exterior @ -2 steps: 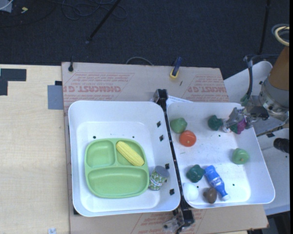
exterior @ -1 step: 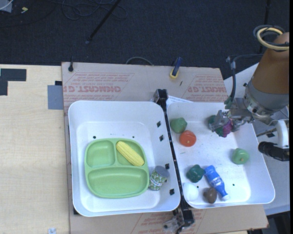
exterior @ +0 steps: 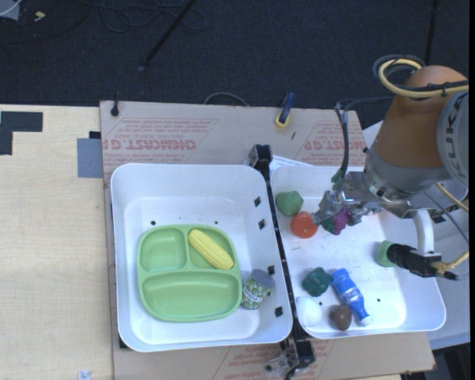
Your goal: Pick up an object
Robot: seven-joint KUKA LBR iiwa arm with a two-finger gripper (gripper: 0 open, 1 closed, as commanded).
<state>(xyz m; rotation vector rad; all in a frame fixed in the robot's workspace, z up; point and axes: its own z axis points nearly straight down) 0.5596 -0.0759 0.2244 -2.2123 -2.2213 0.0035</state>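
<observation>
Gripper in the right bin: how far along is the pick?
Done: the arm has reached into the right bin, and the gripper sits low beside the purple object, near the orange ball and green ball.
In hand: nothing confirmed; whether the purple object is gripped can't be read from here.
Left: secure a grasp and lift. The corn on the green tray lies untouched.

Two bins side by side on the bench (exterior: 39,291), left bin (exterior: 142,184) holding a tray (exterior: 186,299) with corn (exterior: 211,248) in its back right compartment, right bin (exterior: 416,315) holding a ball (exterior: 304,226), bottle (exterior: 349,292) and egg (exterior: 309,311) near its front
</observation>
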